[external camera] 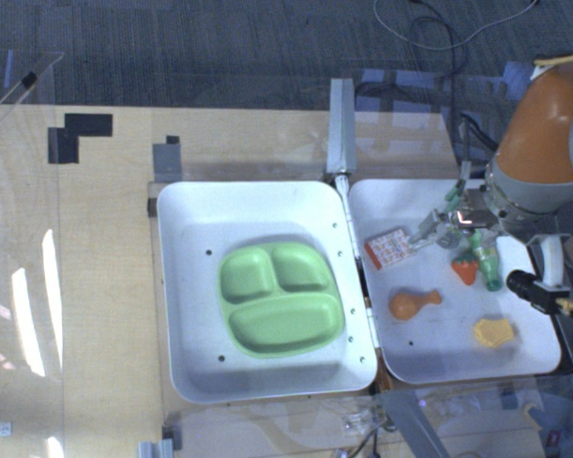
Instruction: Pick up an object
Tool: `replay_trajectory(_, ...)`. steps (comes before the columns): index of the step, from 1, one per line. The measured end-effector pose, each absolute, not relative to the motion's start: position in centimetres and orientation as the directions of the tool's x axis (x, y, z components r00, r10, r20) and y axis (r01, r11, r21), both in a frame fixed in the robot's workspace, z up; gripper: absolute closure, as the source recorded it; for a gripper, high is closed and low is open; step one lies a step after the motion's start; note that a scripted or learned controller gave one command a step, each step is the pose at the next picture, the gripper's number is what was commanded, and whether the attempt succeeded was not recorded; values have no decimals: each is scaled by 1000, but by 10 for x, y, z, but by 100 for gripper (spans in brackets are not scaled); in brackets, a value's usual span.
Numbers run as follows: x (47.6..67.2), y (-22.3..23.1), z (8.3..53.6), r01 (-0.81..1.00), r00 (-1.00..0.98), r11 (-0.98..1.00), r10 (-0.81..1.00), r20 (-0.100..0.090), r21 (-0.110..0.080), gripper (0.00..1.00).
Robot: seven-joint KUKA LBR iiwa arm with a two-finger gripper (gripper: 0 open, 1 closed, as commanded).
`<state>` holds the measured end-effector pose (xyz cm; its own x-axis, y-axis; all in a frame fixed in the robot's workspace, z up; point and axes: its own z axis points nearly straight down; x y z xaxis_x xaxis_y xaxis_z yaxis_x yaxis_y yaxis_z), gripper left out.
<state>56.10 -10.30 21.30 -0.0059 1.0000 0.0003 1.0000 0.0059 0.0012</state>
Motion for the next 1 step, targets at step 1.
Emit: replay_trajectory(1, 564, -197, 151, 998, -60, 60, 998, -1, 1, 0)
